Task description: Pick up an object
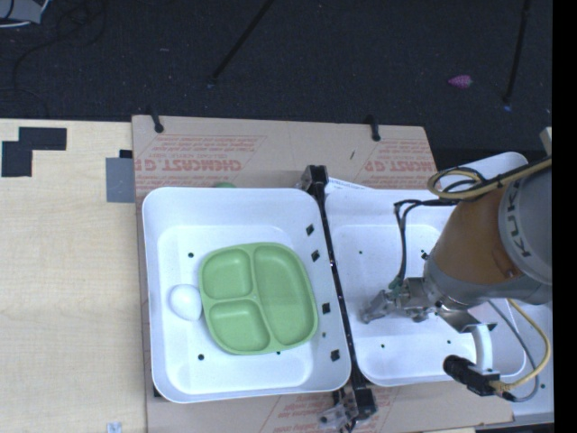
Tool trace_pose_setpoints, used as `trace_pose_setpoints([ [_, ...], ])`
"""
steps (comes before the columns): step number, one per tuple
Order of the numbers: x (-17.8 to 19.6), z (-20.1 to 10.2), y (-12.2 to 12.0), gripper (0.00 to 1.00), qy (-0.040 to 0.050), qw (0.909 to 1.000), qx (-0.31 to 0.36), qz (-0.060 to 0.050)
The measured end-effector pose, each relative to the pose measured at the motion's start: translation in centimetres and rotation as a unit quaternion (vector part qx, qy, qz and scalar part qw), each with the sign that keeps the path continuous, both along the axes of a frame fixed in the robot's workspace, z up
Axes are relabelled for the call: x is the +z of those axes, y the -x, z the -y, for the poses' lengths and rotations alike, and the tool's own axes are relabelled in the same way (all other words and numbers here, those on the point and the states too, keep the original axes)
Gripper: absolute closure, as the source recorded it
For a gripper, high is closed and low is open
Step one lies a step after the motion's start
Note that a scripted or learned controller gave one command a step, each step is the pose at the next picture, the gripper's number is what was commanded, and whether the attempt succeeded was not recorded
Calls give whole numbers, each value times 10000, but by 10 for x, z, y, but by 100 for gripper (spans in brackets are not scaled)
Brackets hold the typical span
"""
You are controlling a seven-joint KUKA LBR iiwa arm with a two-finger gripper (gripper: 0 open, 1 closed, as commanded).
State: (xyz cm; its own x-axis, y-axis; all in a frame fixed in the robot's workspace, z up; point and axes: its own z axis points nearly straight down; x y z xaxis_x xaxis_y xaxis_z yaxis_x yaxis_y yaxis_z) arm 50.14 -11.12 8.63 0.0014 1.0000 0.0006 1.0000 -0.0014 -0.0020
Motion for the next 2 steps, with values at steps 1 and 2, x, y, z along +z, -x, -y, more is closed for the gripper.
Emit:
trace_pose_setpoints([
  [1, 12, 1, 0, 100, -4, 10000, -29, -5],
  [2, 53, 1, -1, 100, 0, 10000, 13, 6],
])
